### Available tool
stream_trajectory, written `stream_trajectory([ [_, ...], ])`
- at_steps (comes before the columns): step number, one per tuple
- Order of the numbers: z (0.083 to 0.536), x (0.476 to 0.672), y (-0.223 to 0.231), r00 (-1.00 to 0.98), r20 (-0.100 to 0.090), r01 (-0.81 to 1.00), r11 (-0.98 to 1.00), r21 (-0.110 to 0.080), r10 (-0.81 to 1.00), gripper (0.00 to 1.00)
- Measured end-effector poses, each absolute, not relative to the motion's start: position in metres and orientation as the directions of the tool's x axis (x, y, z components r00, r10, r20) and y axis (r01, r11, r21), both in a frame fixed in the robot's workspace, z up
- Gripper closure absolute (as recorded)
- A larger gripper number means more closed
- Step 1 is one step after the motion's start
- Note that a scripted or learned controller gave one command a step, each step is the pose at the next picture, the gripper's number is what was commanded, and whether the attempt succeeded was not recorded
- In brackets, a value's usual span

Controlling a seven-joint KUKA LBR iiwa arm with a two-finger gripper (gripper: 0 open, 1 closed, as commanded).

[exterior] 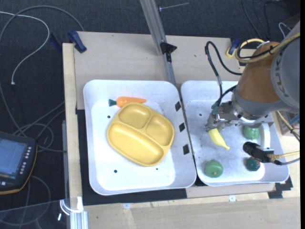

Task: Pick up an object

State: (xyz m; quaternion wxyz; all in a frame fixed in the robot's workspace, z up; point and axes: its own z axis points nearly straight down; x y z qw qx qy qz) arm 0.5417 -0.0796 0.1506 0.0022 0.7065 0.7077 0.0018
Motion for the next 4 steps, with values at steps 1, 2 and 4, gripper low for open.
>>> stream_trajectory([
  [1, 0.212, 0.55, -0.083, -0.002, -0.001, 1.0, 0.002, 0.008, 1.0, 1.0],
  [2, 0.226, 0.551, -0.083, -0.001, 0.0, 1.0, 0.001, 0.004, 1.0, 1.0],
  [4, 0.239, 0.559, 0.021, -0.007, 0.002, 1.0, 0.007, 0.002, 1.0, 1.0],
])
